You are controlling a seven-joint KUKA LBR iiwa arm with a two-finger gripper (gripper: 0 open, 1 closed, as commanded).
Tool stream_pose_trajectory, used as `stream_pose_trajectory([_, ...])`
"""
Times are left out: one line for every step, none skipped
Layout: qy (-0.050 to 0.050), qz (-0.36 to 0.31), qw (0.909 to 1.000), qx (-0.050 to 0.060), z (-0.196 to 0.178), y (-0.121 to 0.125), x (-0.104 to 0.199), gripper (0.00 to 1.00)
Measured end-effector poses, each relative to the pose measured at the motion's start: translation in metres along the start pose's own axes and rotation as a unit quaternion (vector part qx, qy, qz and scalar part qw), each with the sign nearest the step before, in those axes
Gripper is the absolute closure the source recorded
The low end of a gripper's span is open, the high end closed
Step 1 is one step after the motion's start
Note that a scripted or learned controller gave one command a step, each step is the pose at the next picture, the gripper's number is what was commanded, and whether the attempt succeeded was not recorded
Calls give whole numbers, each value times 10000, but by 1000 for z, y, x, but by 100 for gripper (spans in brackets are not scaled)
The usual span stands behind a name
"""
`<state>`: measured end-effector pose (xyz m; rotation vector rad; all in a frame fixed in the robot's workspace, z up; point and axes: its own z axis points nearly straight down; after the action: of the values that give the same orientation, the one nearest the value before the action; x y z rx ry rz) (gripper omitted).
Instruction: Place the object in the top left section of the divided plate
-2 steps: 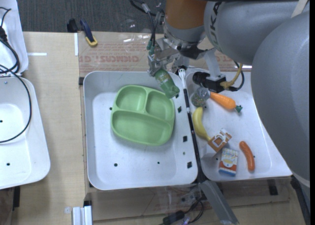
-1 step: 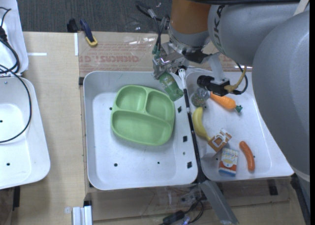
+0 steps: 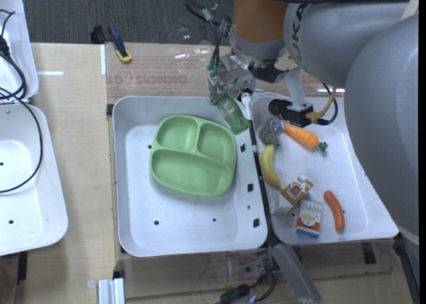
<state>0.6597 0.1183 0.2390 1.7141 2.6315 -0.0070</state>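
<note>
Fingers [image 3: 229, 100] of mine point down over the seam between the two bins, and a small green bottle [image 3: 232, 114] hangs pinched between them, tilted, its lower end toward the right. My gripper [image 3: 228, 96] sits at the far edge of the left bin [image 3: 133, 216], just above its back right corner, so the bottle hovers beside the plate [image 3: 194, 155] and over its upper right rim rather than in any section. That plate is pale green with three compartments: two small ones at the back, one long one at the front. It lies slightly turned in the middle of the left bin, and the top left section [image 3: 178, 133] has nothing in it. In the right bin [image 3: 373, 216] I see a carrot [image 3: 301, 136] near the back, with a dark round thing I cannot identify just left of it. A banana [image 3: 269, 165] lies along the left wall, a small orange and white carton [image 3: 297, 189] sits beside its lower end, a juice box [image 3: 309, 219] stands nearer the front, and a sausage [image 3: 335, 210] lies just right of that box. My orange band [image 3: 263, 3] shows above the wrist.
</note>
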Motion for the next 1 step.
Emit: stream_pose_trajectory([-6,0,10000,1,-9,0,-1,100])
